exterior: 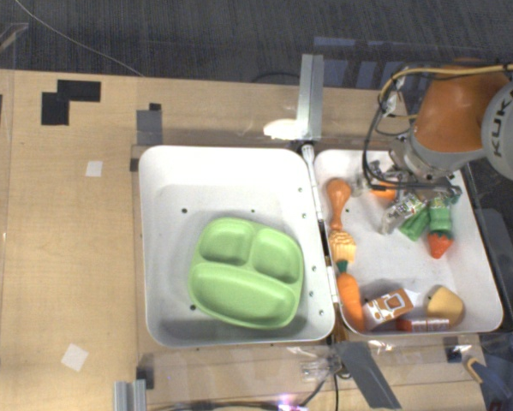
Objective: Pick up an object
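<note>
My gripper (410, 205) hangs low over the far part of the right white bin (487, 272), beside a green-topped toy carrot (440, 231). I cannot tell its state. Along that bin's left wall lie an orange-brown drumstick-shaped toy (337, 197), a small yellow-and-orange toy (342, 247) and a plain orange carrot (349, 292). Near the front rim sit a small printed carton (388, 306) and a tan wedge (444, 302). A green, three-section plastic tray (246, 271) rests in the left white bin (166, 229).
</note>
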Tool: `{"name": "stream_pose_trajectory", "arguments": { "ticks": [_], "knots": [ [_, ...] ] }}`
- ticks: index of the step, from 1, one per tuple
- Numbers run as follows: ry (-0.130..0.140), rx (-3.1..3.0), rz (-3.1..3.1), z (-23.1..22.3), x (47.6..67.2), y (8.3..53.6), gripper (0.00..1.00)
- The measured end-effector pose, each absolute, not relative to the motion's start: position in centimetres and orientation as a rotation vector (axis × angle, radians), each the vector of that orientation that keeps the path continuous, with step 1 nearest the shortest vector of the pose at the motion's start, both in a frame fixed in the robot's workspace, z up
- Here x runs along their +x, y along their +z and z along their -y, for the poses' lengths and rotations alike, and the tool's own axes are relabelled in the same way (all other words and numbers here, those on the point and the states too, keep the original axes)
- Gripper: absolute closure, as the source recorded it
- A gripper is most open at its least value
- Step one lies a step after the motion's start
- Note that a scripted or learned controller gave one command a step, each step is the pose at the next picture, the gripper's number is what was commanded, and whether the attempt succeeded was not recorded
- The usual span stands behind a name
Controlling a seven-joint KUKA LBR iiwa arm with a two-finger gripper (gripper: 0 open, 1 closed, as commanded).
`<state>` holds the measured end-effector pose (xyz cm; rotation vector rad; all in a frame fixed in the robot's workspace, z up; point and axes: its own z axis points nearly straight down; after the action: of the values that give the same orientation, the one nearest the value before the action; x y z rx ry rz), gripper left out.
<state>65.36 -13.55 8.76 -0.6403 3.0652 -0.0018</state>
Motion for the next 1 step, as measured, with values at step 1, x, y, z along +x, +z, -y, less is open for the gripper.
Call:
{"name": "stream_pose_trajectory", "arguments": {
  "ticks": [1],
  "knots": [
    [-0.004,-0.636,-3.05,13.4,65.85,10.0,1.0]
  ]
}}
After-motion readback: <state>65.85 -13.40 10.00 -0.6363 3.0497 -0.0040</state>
